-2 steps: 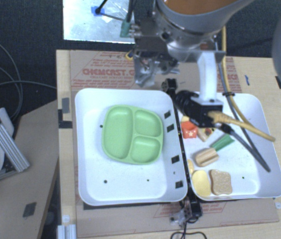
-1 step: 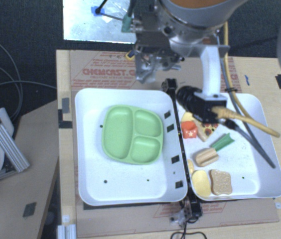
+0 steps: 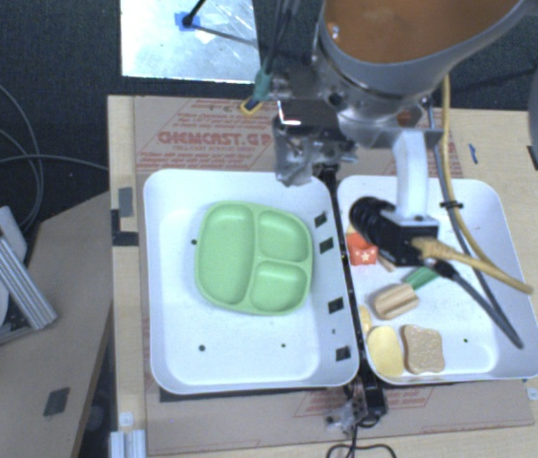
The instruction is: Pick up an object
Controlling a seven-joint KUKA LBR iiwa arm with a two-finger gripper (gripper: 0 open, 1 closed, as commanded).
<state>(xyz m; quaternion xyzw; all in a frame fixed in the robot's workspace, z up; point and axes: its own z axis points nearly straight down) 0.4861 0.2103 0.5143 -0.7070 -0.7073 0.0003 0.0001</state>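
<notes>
My gripper (image 3: 309, 165) hangs over the far rim between the two bins, just beyond the green divided plate (image 3: 255, 258) that lies in the left bin (image 3: 178, 351). Nothing shows in its grasp. In the right bin (image 3: 498, 256) lie an orange-red piece (image 3: 360, 252), a small green piece (image 3: 422, 277), a tan bread roll (image 3: 395, 301), a slice of toast (image 3: 424, 348) and a yellow piece (image 3: 383, 349). They all sit near the divider, toward the front, well below the gripper. The arm's bulk hides the far part of the right bin.
A row of black clips (image 3: 331, 275) runs along the divider between the bins. Cardboard (image 3: 202, 132) lies under the bins. A metal frame (image 3: 2, 265) stands at the left, off the bench.
</notes>
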